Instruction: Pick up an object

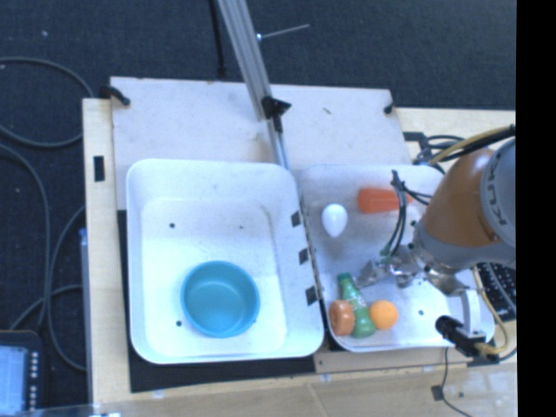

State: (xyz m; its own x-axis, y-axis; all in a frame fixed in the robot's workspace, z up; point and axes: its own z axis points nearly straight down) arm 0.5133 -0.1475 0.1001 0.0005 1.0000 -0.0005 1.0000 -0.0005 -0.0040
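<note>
Hovering: the jaws hang low over the right bin, near its front edge.
Left bin: a blue bowl sits toward its front edge.
Right bin, rear: a white egg-like object, then an orange block toward the back edge.
Right bin, front: a green bottle-like piece, a brownish-orange ball and an orange ball, clustered at the front edge.
Jaws' state: I cannot tell; the wrist hides them.
Key relation: the front cluster lies just beside the jaws, toward the bin's front edge; the green piece's long axis seems to run back-to-front.
Likely target: probably the orange ball, nearest.
</note>
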